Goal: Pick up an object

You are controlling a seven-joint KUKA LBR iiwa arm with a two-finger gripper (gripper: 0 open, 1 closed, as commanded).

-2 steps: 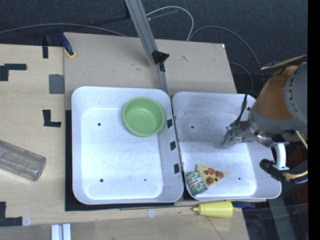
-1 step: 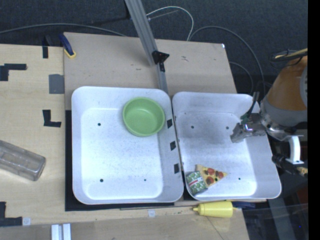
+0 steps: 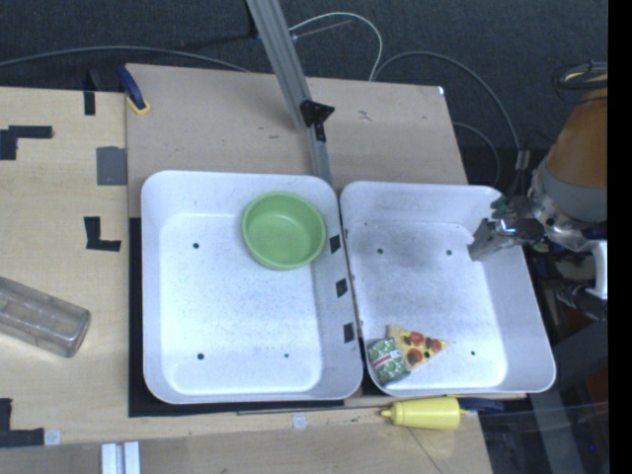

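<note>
1. Two-finger metal gripper (image 3: 491,233) sits over the right shallow white plastic bin (image 3: 513,294), upper right edge; jaw opening cannot be determined, nothing seen held.
2. Flat pizza-slice toy (image 3: 417,345) lies at that bin's lower left.
3. Round green plastic bowl (image 3: 283,229) occupies the left shallow white bin (image 3: 168,294).

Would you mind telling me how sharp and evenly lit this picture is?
In the camera view, the light is soft and even, shadows faint; the whole image is slightly soft and grainy; the green bowl and pizza slice read clearly; the gripper is blurred, its fingers indistinct; the white bins show no harsh glare.
</note>
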